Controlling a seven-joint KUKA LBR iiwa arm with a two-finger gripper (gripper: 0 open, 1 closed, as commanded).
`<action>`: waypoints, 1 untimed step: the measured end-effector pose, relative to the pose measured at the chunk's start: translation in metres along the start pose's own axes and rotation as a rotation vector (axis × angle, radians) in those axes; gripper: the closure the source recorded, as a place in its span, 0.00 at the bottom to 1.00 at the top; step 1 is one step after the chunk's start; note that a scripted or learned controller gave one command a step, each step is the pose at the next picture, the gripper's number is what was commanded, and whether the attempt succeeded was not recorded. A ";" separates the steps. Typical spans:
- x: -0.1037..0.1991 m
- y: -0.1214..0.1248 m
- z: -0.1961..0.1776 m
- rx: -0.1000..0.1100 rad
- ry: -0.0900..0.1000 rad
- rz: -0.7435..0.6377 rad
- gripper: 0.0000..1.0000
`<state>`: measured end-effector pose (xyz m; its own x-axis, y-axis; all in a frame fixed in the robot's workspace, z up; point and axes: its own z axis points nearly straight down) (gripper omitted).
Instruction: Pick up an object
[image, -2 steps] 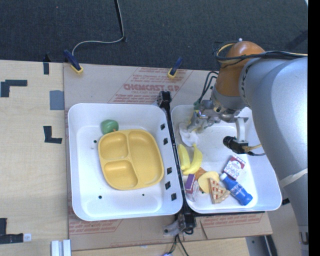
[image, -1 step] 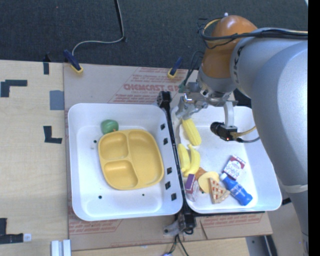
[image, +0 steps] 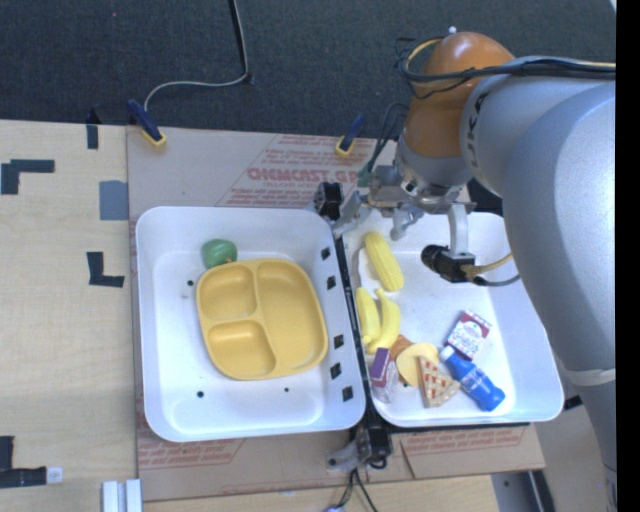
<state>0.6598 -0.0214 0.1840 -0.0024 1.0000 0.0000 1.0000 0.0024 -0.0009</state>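
My gripper (image: 408, 207) hangs over the far left corner of the right bin (image: 520, 330), below the orange wrist band. Just under and in front of it lies a yellow corn cob (image: 384, 261). A banana (image: 376, 319) lies nearer the front along the bin's left wall. At the front of this bin sit a purple box (image: 381, 368), a pizza slice (image: 432, 378), a blue bottle (image: 474, 384) and a small red-and-white carton (image: 467, 333). I see nothing held by the gripper.
The left bin (image: 170, 400) holds a yellow divided plate (image: 262, 317) with a green toy (image: 219, 252) at its far left corner. A black divider with clips (image: 340, 310) runs between the bins. The arm's grey body covers the right bin's far right side.
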 end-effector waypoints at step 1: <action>-0.056 -0.050 0.000 0.001 -0.002 0.003 0.00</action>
<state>0.6098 -0.0780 0.1840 0.0004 1.0000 -0.0018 1.0000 -0.0004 -0.0016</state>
